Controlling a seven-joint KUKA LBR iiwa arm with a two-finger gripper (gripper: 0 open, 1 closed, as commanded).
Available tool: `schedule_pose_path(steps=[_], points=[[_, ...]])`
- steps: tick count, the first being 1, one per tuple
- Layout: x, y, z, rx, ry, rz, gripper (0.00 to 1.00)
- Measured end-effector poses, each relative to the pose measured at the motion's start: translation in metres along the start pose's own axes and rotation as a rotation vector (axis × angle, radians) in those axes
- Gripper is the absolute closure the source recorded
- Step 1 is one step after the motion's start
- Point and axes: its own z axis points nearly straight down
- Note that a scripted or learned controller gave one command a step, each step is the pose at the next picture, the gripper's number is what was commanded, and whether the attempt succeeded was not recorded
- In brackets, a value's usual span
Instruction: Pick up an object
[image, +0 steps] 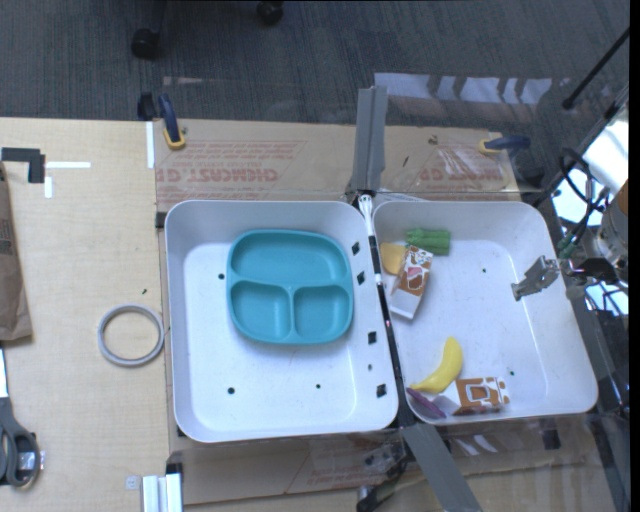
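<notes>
At the bench, read from left to right around the right bin:
Tape ring (131, 334): on the bare bench, well left of both bins.
Left bin (200, 400): touching the right bin's left wall; it holds a teal divided plate (291, 287).
Right bin (500, 330): my landmark.
Green packet (428, 239): near its upper left corner.
Small carton (411, 283): just below the green packet, beside the left wall.
Banana (441, 366): lower left part of the floor.
Purple scrap (429, 404): touching the front wall, just under the banana.
Orange box (481, 394): against the front wall, right of the banana.
My pincer (534, 279): over the bin's right side, well apart from every item, grasping nothing; I cannot tell how wide it stands.
</notes>
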Motion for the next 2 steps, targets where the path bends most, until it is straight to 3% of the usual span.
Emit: schedule_pose_path(steps=[1,2], points=[[0.079,0.009,0.064,0.001,0.000,0.040,0.00],[0.094,-0.044,0.118,0.002,0.001,0.030,0.00]])
